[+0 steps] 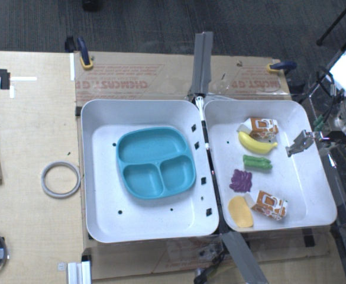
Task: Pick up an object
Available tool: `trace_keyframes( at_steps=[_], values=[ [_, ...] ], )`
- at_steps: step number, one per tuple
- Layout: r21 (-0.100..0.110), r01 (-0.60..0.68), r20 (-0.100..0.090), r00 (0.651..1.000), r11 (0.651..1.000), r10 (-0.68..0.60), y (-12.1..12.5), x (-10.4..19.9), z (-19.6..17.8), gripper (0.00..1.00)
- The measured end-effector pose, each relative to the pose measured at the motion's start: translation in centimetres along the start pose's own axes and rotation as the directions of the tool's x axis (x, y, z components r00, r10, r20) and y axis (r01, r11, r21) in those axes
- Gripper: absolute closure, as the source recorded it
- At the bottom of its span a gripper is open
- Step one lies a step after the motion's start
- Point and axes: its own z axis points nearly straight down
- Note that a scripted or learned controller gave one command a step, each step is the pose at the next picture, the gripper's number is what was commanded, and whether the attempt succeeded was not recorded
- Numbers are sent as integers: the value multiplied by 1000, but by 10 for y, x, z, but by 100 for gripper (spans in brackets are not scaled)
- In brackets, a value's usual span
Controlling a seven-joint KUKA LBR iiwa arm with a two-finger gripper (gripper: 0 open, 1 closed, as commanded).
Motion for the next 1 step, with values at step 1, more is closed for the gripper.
trace_keyframes(
  at_steps=[1],
  values=[
    [1,-148,0,989,989,148,43,31,81,0]
  ],
)
